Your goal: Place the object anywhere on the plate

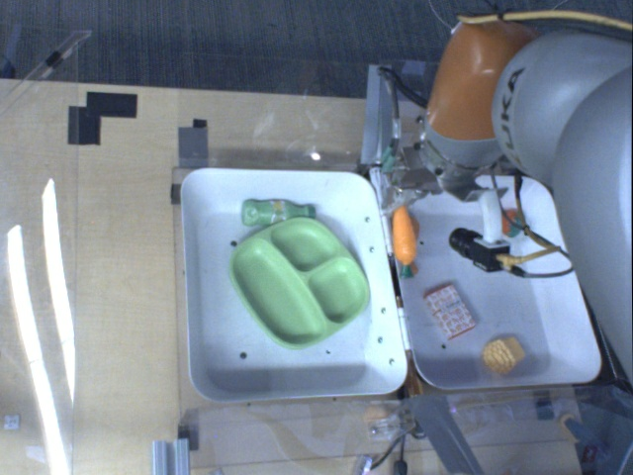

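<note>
A green three-compartment plate (pixel 297 280) lies in the left bin (pixel 213 364). A small green bottle (pixel 277 210) lies on its side just beyond the plate's far rim. An orange carrot (pixel 404 237) sits at the left wall of the right bin (pixel 564 354), close to the divide between the bins. My gripper (pixel 401 194) hangs directly above the carrot's upper end, under the orange wrist band. The gripper body hides where it meets the carrot.
In the right bin lie a pinkish checked wafer (pixel 449 310) and a yellow ridged piece (pixel 502 354) near the front. The arm covers the right bin's far right part. The bench to the left is bare wood with black markers.
</note>
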`<move>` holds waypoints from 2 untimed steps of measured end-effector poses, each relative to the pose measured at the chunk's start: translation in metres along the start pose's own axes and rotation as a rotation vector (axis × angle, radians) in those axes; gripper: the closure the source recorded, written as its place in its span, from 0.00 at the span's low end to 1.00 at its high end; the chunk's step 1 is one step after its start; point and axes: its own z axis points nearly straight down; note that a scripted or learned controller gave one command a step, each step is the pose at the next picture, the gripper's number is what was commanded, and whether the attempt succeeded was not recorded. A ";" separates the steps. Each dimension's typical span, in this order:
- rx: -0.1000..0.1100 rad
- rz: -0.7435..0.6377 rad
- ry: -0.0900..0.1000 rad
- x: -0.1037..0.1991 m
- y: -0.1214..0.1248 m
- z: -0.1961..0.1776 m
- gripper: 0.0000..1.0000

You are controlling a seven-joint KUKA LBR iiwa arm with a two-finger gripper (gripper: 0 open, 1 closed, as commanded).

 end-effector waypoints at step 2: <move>0.000 -0.053 0.000 0.091 0.021 0.025 0.00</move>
